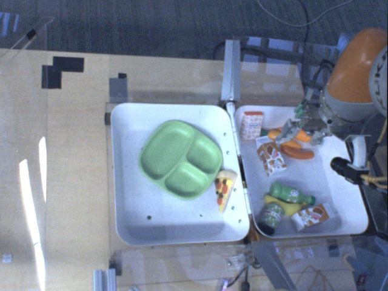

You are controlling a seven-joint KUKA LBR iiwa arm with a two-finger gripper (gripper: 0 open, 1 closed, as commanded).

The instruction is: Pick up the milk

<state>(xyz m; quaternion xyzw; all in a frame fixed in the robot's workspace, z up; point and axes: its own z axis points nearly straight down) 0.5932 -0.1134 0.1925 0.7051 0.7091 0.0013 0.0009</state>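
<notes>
The milk (251, 125) is a small white carton with red print, standing upright at the back left corner of the right bin (348, 223). My gripper (304, 131) hangs over the back of that bin, to the right of the carton and apart from it. Its fingers stand open, just above an orange carrot (301, 137) and a red sausage (298, 153). Nothing is held between them.
The right bin also holds a printed snack packet (271, 157), a green bottle (291, 194), a dark can (273, 214), a banana (285, 207) and a brown carton (312, 216). In the left bin (130, 223) lie a green divided plate (180, 157) and a pizza slice (224, 189).
</notes>
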